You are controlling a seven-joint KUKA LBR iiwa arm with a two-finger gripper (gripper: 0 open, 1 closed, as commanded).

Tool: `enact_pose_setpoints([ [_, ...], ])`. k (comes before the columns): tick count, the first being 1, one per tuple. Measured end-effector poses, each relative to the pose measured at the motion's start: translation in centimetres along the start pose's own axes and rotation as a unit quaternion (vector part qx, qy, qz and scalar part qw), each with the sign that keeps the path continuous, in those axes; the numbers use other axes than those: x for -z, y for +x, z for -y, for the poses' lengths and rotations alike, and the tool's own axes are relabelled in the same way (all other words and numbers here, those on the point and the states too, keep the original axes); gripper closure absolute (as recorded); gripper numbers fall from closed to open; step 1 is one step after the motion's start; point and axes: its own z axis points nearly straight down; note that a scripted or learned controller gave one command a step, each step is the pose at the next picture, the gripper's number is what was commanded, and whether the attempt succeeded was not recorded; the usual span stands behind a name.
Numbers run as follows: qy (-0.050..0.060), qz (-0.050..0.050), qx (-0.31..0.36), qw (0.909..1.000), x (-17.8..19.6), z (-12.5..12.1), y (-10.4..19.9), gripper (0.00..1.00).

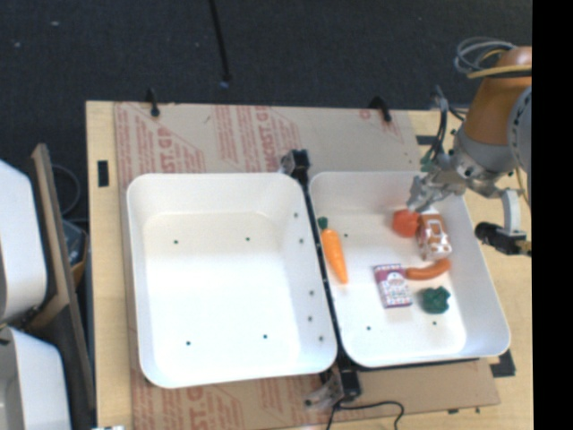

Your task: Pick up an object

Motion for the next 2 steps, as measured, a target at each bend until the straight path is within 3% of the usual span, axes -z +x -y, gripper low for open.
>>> enact_pose_setpoints([
  [1, -0.001, 0.000, 0.000, 1.0000, 5.8, -0.6, -0.8, 1.00],
  [2, 0.000, 0.000, 0.000, 1.0000, 8.8, -0.7, -0.9, 1.00],
])
